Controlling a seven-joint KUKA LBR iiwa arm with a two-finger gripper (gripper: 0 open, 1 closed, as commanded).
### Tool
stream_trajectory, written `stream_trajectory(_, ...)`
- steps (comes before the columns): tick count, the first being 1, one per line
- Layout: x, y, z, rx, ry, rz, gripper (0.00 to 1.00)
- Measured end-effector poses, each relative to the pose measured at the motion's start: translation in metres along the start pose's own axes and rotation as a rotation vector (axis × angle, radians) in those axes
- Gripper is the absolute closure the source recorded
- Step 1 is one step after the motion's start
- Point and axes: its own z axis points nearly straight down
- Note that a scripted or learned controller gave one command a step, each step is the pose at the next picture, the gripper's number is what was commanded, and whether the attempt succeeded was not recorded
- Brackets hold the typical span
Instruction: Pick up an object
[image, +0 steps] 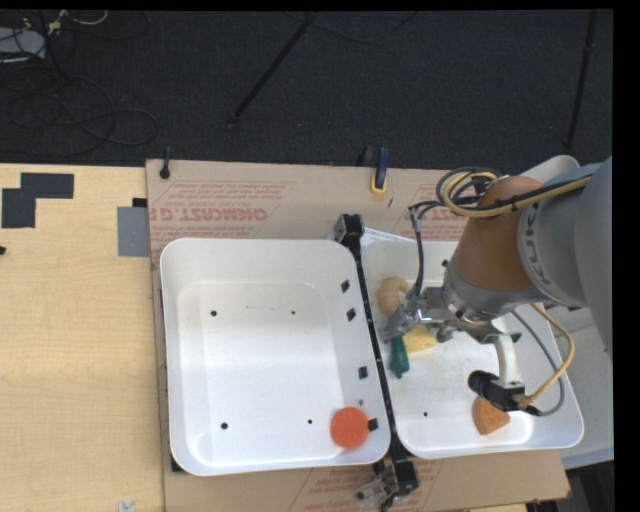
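A: Where is the gripper (410, 325)?

B: Down in the right bin (445, 425), close to its left wall, at the end of the grey arm (560, 250) that reaches in from the right. It sits just over a yellow lump (422, 343) and a green piece (398, 360) — so close that I can't say whether it touches either.

A: Released or clenched?

B: I cannot tell. The slanted view from above doesn't show it.

A: What else lies in that bin?

B: A pale tan lump (392, 293) just behind the gripper, beside the wall between the bins. There is also an orange-brown wedge (490, 418) toward the front right, well apart from the other three.

A: And the left bin (260, 350)?

B: A round orange disc (349, 427) lies on its floor in the front right corner — near the wall it shares with the right bin, and well away from the gripper.
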Motion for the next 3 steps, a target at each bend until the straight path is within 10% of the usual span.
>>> stream_trajectory(1,-0.002,-0.003,-0.005,0.011,-0.001,0.006,1.00)
stream_trajectory(2,-0.005,0.004,-0.013,0.009,-0.001,0.004,1.00)
stream_trajectory(3,0.032,0.077,-0.100,-0.004,-0.001,-0.007,1.00)
